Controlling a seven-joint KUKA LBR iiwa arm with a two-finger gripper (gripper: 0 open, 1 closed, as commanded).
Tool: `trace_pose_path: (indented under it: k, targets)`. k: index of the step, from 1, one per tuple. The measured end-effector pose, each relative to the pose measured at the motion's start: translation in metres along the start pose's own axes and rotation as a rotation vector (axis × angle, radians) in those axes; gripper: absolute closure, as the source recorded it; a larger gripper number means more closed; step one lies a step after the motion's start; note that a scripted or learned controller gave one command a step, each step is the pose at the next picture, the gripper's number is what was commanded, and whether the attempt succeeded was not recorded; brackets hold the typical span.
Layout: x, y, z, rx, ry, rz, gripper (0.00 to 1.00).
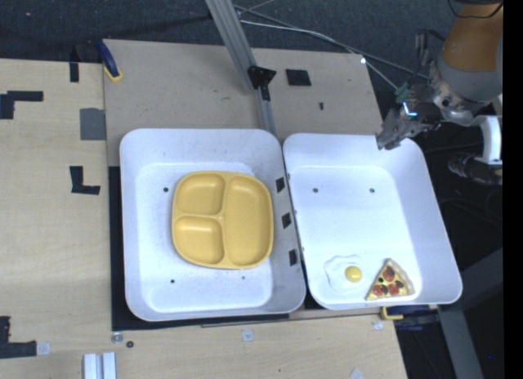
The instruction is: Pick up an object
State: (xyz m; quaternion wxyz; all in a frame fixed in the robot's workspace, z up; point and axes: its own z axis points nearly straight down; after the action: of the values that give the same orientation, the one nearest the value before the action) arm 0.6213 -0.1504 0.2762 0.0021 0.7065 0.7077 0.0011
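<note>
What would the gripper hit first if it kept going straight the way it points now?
Probably the right bin: the gripper points down-left over that bin's far right corner, so its rim or bare floor comes first. Depth is unclear.

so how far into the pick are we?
Nothing looks done yet. The gripper hangs over the far right corner of the right bin, nothing visible between its fingers. The fried egg and pizza slice lie at the near edge; the yellow plate sits in the left bin. Approach, grasp, lift remain.

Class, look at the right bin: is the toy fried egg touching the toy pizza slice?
Cannot tell. In the camera view the fried egg and pizza slice lie side by side, edges meeting or nearly so; no plain gap or contact shows.
</note>
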Motion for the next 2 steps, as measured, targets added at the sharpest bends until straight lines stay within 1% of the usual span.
trace_pose_path:
  k: [1,2]
  targets:
    - [0.06,-0.001,0.015,0.007,0.002,-0.004,1.0]
    - [0.122,-0.001,0.018,0.006,0.002,-0.005,1.0]
